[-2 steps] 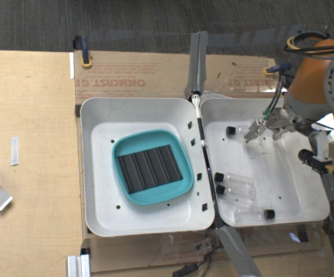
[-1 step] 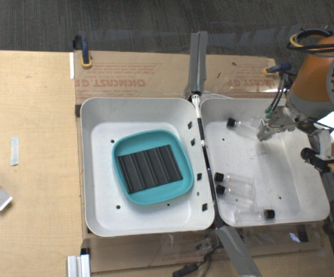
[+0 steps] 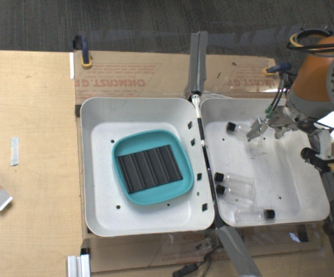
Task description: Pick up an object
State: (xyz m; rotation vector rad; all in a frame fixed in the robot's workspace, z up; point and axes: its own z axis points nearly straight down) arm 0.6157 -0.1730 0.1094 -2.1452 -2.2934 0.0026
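End effector over right bin; finger spread unreadable, can't tell any hold.

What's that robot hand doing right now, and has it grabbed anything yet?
Hand over right bin, nothing visibly held. Clear bottles lie on bin floor, ungrabbed. Teal tray sits in left bin.

I see even, bright overhead light, mild glare on the white bins, soft shadows, and slightly grainy focus throughout.
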